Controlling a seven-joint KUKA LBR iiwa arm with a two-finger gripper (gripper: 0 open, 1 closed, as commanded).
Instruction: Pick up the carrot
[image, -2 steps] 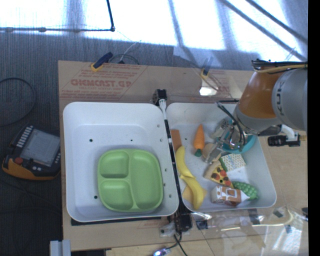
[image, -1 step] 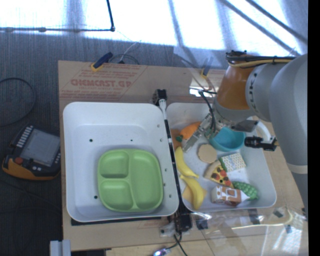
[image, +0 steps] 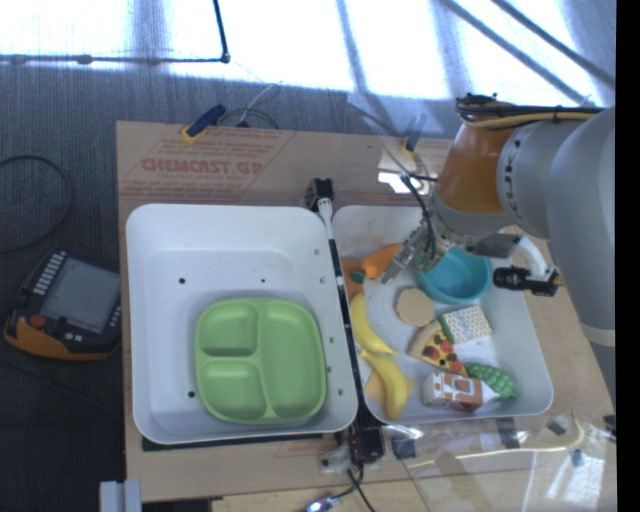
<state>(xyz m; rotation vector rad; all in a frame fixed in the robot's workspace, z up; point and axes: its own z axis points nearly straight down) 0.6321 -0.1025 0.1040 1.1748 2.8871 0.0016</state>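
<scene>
My gripper (image: 412, 250) sits low in the far left part of the right bin (image: 530, 375), just right of the carrot (image: 376, 262). I cannot tell how it is set. The carrot lies against the bin's left wall, far of the banana (image: 380, 362). A blue bowl (image: 455, 277) sits just right of my gripper. The left bin (image: 160, 250) holds a green divided plate (image: 262, 358).

— Where's the carrot (image: 378, 262)?
— In the right bin, near its left wall and far edge.
— Its look?
— Orange, lying flat; its right end is hidden.
</scene>
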